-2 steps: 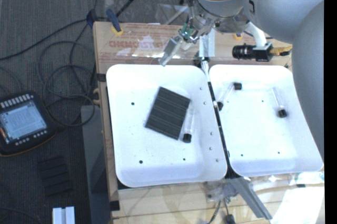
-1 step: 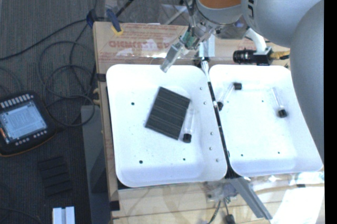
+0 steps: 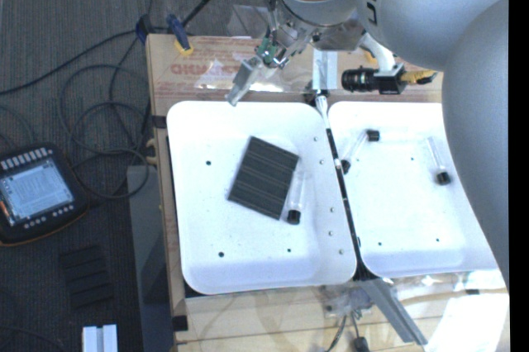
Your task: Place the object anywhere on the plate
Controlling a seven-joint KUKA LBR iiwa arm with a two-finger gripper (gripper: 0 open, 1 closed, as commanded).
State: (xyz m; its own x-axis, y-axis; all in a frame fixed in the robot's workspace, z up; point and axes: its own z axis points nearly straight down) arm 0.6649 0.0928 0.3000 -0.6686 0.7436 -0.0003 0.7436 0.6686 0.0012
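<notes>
A dark ribbed rectangular plate lies tilted in the middle of the left bin. A clear tube with a black cap lies in the bin along the plate's right edge, beside it and not on it. My gripper hangs over the back rim of the left bin, well behind the plate, pointing down and to the left. Nothing shows between its tips.
The right bin holds two more clear tubes with black caps, one near its back left and one at the right. A pendant and cables lie on the floor at left. The arm looms over the back right.
</notes>
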